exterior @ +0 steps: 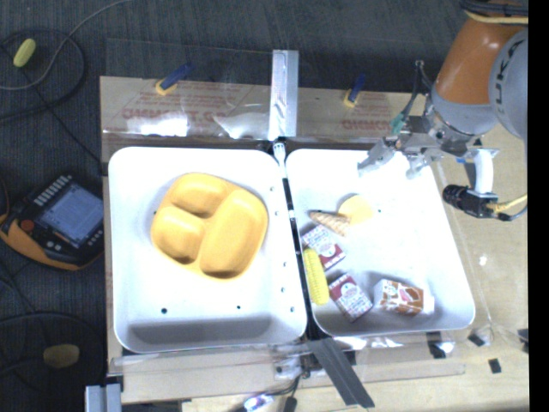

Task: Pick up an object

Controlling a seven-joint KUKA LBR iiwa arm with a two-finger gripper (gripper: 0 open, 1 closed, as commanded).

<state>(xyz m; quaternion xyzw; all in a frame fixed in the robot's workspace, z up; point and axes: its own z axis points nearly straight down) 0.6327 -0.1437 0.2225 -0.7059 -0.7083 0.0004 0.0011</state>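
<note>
The right bin holds an ice-cream cone with a pale yellow scoop, a yellow corn cob, two small red-and-white cartons and a brown-and-white carton. In the left bin lies a large yellow bread-like lump. My gripper hangs over the far edge of the right bin, above and right of the cone. Its fingers are spread and hold nothing.
A metal divider bar stands behind the seam between the bins. Blue and yellow clips hold a plastic sheet at the back. A handheld pendant lies on the floor at left.
</note>
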